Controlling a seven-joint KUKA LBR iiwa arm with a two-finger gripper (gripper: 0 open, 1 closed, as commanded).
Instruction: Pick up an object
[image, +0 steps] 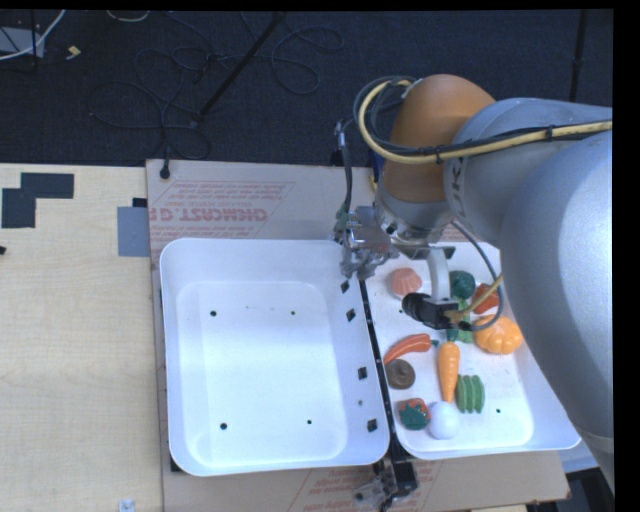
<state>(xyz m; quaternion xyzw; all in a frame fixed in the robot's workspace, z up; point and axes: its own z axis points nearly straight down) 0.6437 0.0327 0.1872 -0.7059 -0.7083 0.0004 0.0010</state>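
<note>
The gripper hangs at the far left corner of the right bin; whether it is open or closed cannot be told. A pink toy food piece lies nearest, so the gripper should centre over it before descending.

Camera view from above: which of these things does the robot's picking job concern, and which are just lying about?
Job in hand:
- gripper
- right bin
- the toys in it, such as the carrot, pink piece, white ball and green ridged piece

Just lying about:
- left bin
- printed cardboard sheet
- cables on the dark floor
</note>
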